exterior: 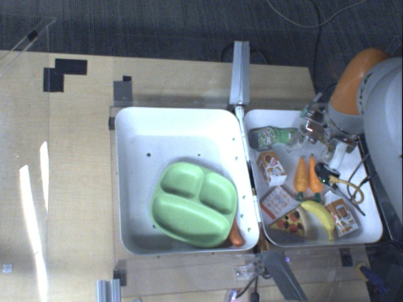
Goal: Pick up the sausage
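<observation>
A reddish-brown sausage [235,236] lies in the left bin [138,143] at its front right corner, mostly tucked under the edge of a green sectioned plate [194,204]. Only its end pokes out. My gripper [310,126] hangs over the far side of the right bin [371,231], just right of a green bottle [274,136], well away from the sausage. I see nothing held between its fingers.
The right bin holds a small carton [271,167], two orange carrot-like pieces [307,175], a banana [318,215], a pizza slice [291,223], a red-and-white packet [278,201] and another carton [344,217]. A metal divider [240,80] runs between the bins.
</observation>
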